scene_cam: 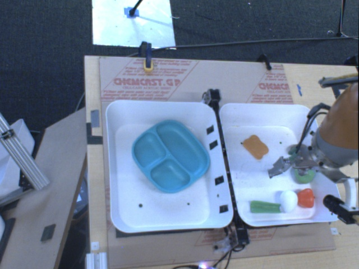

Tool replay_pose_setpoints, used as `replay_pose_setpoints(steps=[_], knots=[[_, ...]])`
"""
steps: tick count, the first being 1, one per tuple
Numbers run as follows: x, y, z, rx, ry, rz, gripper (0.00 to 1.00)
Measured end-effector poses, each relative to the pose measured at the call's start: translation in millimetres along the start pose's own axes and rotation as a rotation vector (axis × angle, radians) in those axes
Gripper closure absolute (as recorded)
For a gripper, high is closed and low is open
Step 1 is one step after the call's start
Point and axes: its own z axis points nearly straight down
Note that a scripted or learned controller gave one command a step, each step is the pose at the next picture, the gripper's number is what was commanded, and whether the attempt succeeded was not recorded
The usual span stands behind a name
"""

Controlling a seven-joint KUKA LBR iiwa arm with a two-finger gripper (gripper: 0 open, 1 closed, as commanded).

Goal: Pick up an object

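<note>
Along the near wall of the right bin [244,209], a green stick [265,207] is lying flat, with a white ball [288,200] touching its right end and a red piece [306,198] sitting just beside the ball. Just behind these three, a green round piece [304,176] is resting on the bin floor, partly covered from above by the gripper [286,166]. The gripper is hanging over the piece's left and far side, with a grey prong reaching out to the left. Whether it is spread or clamped cannot be made out, and nothing is showing as grasped.

The green round piece is looking pale green, small and rounded, with only its near half showing. It is sitting near the bin's right wall, close to the white ball and the red piece, so the room on its near side is tight. Toward the left, the floor is lying bare up to an orange-brown flat piece [255,147], well apart near the middle. The arm [342,133] is reaching in over the right wall.

Over in the left bin [129,108], a blue divided plate [170,156] is sitting in the middle.
</note>
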Motion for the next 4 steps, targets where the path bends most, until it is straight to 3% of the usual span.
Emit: replay_pose_setpoints(steps=[1, 2, 4], knots=[[2, -6, 61, 0.001, 0.000, 0.000, 0.00], [2, -5, 47, -0.003, -0.001, 0.000, 1.00], [9, 7, -73, -0.010, -0.003, -0.004, 1.00]])
